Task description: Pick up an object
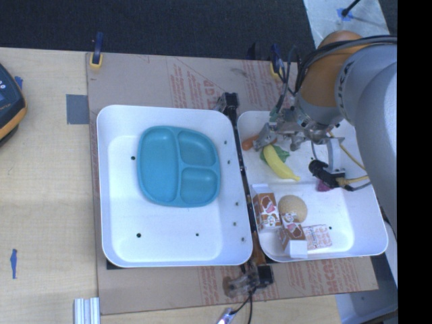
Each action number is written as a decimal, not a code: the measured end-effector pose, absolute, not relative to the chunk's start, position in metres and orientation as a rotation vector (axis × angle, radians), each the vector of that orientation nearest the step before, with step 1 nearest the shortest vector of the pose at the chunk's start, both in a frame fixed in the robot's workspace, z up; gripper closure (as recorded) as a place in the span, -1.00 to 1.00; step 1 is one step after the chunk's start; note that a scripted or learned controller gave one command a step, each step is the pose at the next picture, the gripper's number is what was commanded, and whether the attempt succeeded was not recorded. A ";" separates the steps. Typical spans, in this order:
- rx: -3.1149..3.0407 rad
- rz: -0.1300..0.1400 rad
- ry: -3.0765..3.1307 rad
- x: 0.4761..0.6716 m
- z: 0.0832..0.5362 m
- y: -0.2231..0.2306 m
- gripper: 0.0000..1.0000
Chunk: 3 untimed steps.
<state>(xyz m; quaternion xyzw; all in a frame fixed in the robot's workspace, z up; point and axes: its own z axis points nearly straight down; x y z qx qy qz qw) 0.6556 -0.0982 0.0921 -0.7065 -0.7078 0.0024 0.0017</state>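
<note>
— Where the arm [368,86] comes in over the right bin [368,238], what sits under its wrist?
— A yellow banana [281,165], lying slantwise in the far half of that bin, with a bit of green [282,152] touching its upper end. The jaws hang right above that end, close to the bin's far wall.
— Are they apart or together?
— I cannot tell; the metal parts there blur into one another, and nothing shows plainly between them.
— What else is in that bin?
— A small orange piece [248,142] by the far-left corner and a purple thing [325,187] to the banana's right. A round tan item [294,208] lies in the middle, and printed packets [267,212] run along the near side with a small white block [298,249] among them.
— And the left bin [108,201]?
— A blue divided plate [179,166], flat, toward the far side. Both bins rest on a brown cardboard sheet [162,79] on the wooden desk [40,194].
</note>
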 end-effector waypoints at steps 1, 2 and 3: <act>-2.217 0.011 -2.222 0.655 0.092 -0.096 -1.00; -2.216 0.011 -2.222 0.655 0.092 -0.096 -1.00; -2.215 0.012 -2.223 0.655 0.092 -0.096 -1.00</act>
